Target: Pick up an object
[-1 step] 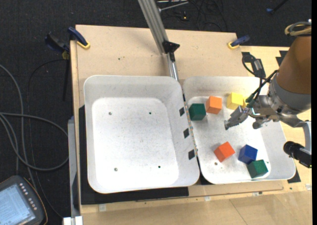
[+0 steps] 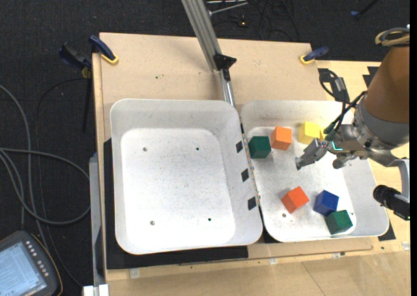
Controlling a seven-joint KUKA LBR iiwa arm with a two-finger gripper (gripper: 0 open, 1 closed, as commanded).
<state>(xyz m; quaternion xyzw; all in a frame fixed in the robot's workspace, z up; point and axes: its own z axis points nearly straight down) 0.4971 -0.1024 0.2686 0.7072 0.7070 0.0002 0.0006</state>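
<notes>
Wooden bench, left bin bare, jaws over right bin, their state unclear

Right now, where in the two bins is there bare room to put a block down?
The left bin offers a wide bare floor. In the right bin, six blocks and the gripper crowd it; a small patch lies left of the lower orange block.

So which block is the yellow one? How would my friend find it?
Look in the right bin, the one with all the blocks. Go to its far edge, where three blocks sit in a row: green, orange, then yellow, nearest the arm. It is the one yellow block there.
</notes>
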